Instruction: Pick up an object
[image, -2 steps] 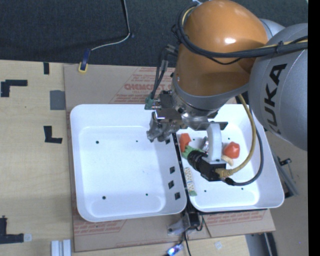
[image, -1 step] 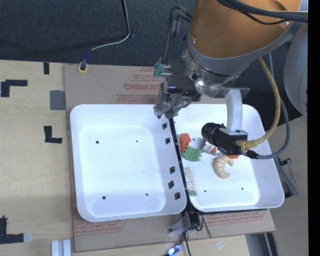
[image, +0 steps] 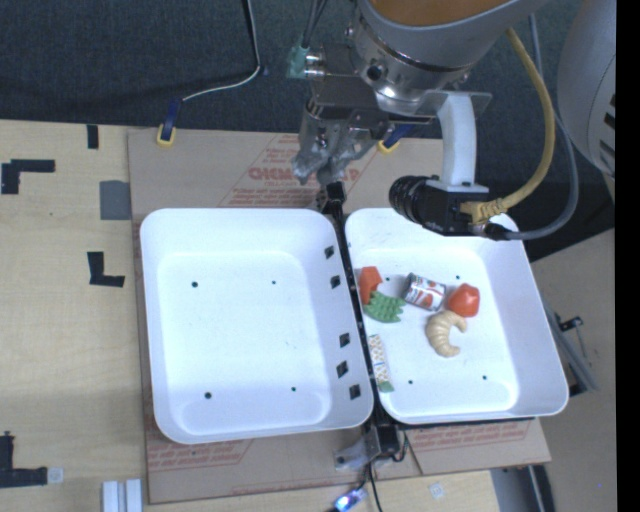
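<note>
Two white bins side by side on cardboard sheet (image: 260, 175). Left bin (image: 240, 320) bare white floor. Right bin (image: 505, 385) holds cluster near its middle: small can (image: 424, 292), red tomato-like toy (image: 464, 299) touching croissant (image: 444, 333), green leafy piece (image: 383, 307), orange block (image: 369, 281), slim patterned packet (image: 378, 361) by inner wall. Gripper (image: 330, 165) hangs above far edge between bins, nothing between fingers; gap between them cannot be judged.

Single fixed camera looking down at slant from above bench (image: 60, 300), taking in both white bins: left bin (image: 240, 230), right bin (image: 520, 330). Arm (image: 420, 50) entering from upper right, sitting nearest lens.
</note>
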